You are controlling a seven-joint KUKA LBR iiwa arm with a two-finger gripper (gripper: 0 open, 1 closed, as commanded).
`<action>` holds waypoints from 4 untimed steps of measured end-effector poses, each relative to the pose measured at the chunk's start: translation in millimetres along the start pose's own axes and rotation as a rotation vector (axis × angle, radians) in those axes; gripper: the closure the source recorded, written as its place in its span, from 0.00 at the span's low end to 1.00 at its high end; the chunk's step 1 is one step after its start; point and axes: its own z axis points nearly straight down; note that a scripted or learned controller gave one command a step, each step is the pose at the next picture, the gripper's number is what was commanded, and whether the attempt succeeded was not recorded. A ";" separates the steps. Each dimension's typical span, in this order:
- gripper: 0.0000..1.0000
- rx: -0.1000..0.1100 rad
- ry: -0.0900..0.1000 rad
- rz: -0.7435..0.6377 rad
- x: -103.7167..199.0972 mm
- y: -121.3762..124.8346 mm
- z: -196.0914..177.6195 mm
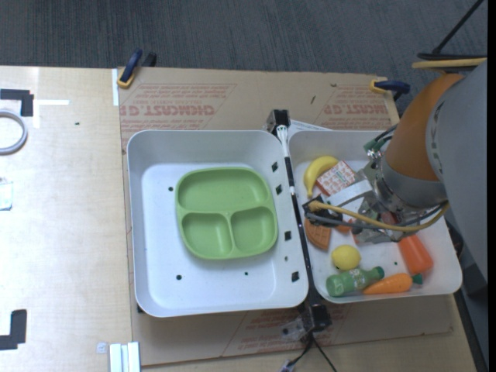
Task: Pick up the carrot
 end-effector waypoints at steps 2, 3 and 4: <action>1.00 0.000 0.000 0.027 3.9 -15.7 -42.5; 1.00 0.001 -0.002 0.034 -0.5 0.8 12.8; 1.00 0.000 0.000 0.030 8.2 -34.2 -12.5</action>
